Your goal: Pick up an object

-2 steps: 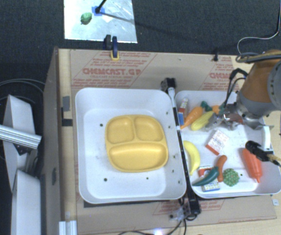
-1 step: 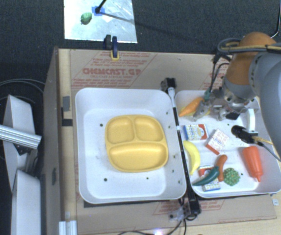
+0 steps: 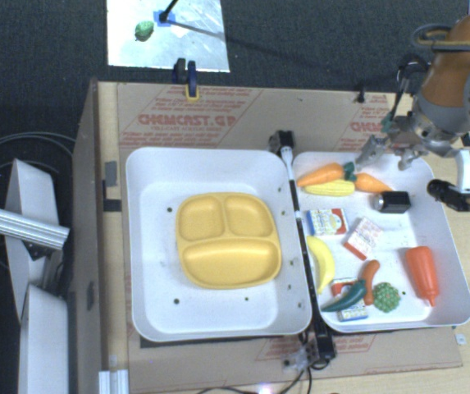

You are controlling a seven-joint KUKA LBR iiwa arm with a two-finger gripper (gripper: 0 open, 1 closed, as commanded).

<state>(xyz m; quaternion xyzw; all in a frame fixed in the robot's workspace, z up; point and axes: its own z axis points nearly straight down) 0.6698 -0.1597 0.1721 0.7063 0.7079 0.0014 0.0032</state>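
A yellow divided plate sits in the left white bin. Both bins rest on a cardboard sheet. Black cables lie left.

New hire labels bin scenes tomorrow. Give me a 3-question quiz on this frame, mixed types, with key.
1. True or false: the yellow divided tray lies in the right bin.
2. Which lies nearest the banana? A) black block B) broccoli C) blue-and-white card
3. Fill in: the gripper is above the right bin's ____ edge.

Key: 1 false, it lies in the left bin. 2 C. 3 far.
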